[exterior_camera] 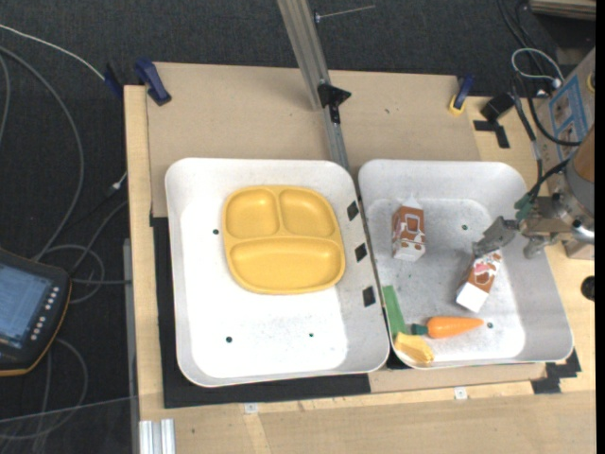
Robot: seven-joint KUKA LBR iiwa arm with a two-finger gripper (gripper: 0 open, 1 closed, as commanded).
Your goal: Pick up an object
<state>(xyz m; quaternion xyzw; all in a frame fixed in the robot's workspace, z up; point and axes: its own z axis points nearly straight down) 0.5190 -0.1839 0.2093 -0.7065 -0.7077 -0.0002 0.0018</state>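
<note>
The right bin [529,343] holds a brown-and-white carton [408,232] standing at its left. A second small carton [479,283] lies tilted near the middle, and an orange carrot [455,326] rests by the front wall. My gripper [513,241] hangs over the bin's right side with its fingers spread open. The left fingertip [492,236] is just above the tilted carton's top end. Nothing sits between the fingers.
A yellow divided plate [283,238] lies in the left bin [194,348]. A green strip [390,308] and a yellow piece [413,350] sit in the right bin's front left corner. A metal post [304,26] rises behind the bins.
</note>
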